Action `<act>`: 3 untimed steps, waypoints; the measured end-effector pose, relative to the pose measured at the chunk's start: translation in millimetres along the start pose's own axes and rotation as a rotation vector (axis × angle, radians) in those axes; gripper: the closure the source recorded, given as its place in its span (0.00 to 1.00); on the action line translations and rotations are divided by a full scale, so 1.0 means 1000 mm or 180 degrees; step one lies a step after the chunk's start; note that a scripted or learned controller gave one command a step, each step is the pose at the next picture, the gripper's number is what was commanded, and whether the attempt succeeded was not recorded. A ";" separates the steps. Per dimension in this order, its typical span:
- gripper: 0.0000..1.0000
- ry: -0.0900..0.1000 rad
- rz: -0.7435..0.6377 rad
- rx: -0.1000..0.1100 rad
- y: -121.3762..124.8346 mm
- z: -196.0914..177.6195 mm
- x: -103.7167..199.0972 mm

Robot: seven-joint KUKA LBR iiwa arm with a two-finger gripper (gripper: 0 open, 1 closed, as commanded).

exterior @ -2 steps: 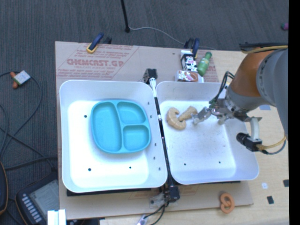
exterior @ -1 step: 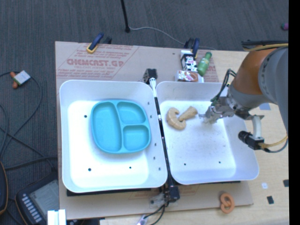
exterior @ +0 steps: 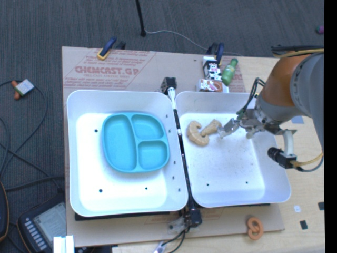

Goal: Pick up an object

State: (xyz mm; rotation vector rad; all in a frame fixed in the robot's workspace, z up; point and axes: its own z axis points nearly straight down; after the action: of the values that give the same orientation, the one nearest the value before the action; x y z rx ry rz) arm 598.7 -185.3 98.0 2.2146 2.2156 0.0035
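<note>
A tan, curled pretzel-like piece (exterior: 202, 132) lies in the upper left part of the right bin (exterior: 231, 186). My gripper (exterior: 237, 128) hangs over the same bin just right of that piece, its fingers (exterior: 227, 128) spread apart and nothing between them. The nearer fingertip is close to the piece's right end; I cannot tell if it touches. The grey arm with its orange band (exterior: 279, 83) comes in from the right.
A blue three-compartment plate (exterior: 136, 141) rests in the left bin (exterior: 84, 194). Behind the bins stand a green bottle (exterior: 228, 71) and small clamps. An orange pretzel-shaped bit (exterior: 255, 227) lies on the cardboard in front of the right bin.
</note>
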 end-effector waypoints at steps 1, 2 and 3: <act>1.00 0.0001 -0.0001 -0.0003 0.000 -0.010 0.000; 0.00 0.0001 0.0000 -0.0003 0.000 -0.010 0.000; 0.00 0.0002 0.0002 -0.0003 -0.049 0.009 0.010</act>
State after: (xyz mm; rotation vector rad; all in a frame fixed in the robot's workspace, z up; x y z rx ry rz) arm 550.2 -175.0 88.4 2.2152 2.2147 0.0055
